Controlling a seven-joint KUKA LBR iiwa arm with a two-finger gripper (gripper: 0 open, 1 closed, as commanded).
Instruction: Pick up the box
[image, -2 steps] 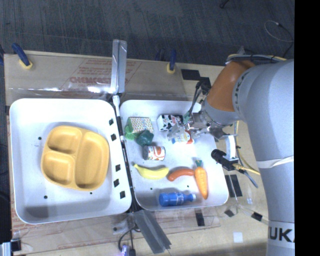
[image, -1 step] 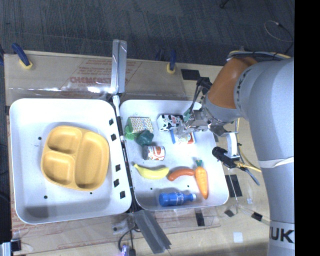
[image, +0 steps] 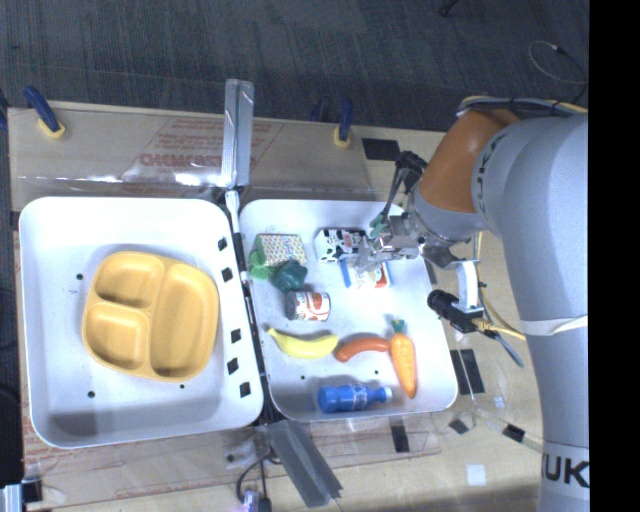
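The arm (image: 520, 200), grey with an orange band (image: 455, 165), reaches in from 3 o'clock over the right bin (image: 300, 395). Its jaws (image: 372, 262) sit low over the bin's upper right area, at about 1 o'clock from the bin's centre. Whether they are wide or narrow cannot be told; the hardware blurs into the items beneath.

The box (image: 340, 243), white with dark and coloured print, lies just beside the jaws at their 9 o'clock. The print on it is too small to read. A small red and white item (image: 379, 279) lies directly under the jaws; whether it belongs to the box cannot be told.

Other contents of the right bin: a patterned green packet (image: 280, 247) at 11 o'clock, a dark teal object (image: 290, 274) touching its lower edge, and a can (image: 307, 305) with a red and white label lying on its side near centre, label unreadable. Toward 6 o'clock lie a banana (image: 303, 344), a red-orange sausage-shaped piece (image: 361, 347), a carrot (image: 402, 362) with green top, and a blue bottle (image: 350, 398) on its side.

The left bin (image: 50, 330) carries a yellow divided tray (image: 150, 313).

On the surface (image: 120, 140) at 12 o'clock, faint red lettering shows under clear film, reversed and not legible. White letters "UK" (image: 562, 470) appear on the arm's base at 5 o'clock.
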